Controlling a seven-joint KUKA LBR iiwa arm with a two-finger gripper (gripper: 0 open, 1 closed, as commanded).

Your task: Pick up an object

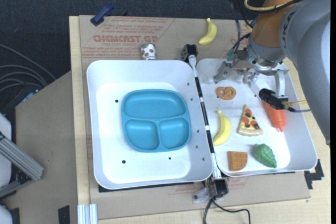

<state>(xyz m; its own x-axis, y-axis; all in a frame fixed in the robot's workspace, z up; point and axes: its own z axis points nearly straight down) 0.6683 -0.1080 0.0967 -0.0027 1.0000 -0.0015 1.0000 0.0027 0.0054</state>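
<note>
My gripper [235, 74] hangs over the back of the right bin [302, 136], fingers spread, nothing between them. A brown pretzel [226, 93] lies just in front of and below it, apart from the fingers. Further forward in the same bin are a yellow banana [222, 128], a pizza slice [249, 122], an orange carrot [276, 114], a waffle square [237, 160] and a green leafy piece [264, 155].
The left bin [105, 155] holds a blue divided plate [156, 119]. On the bench behind the bins lie a second banana [208, 33], a small spotted cup [148, 51] and a blue object [102, 14]. The arm's grey body covers the right bin's far right corner.
</note>
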